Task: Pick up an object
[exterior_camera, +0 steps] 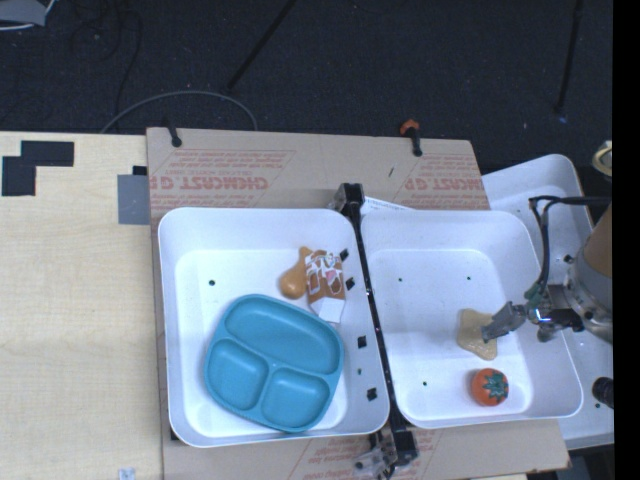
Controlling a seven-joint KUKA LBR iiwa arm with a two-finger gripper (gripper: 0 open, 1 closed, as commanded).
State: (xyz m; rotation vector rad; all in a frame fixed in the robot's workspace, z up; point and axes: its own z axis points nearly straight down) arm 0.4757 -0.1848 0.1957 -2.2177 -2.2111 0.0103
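Nearest the camera, at about 6 o'clock in the left bin [185,268], a blue divided plate [273,363] is lying flat and hogging most of the floor. In the right bin [440,238] a small red tomato-looking thing [489,387] is sitting at roughly 5 o'clock, near the front wall.

Just past the tomato, the gripper [500,325] is reaching in from 3 o'clock, low over the right bin. Its dark tip is lying right over the near-right edge of a tan, flattish piece [474,332], so I'm guessing that's the pick target, since it's the closest loose thing on the arm's side. The tip is touching or overlapping the piece in this view, but honestly I can't tell whether the fingers are spread or closed, or whether the piece is actually between them.

Further back, at 12 o'clock of the plate, a brown and white toy [316,275] is leaning by the divider, well apart from the gripper.
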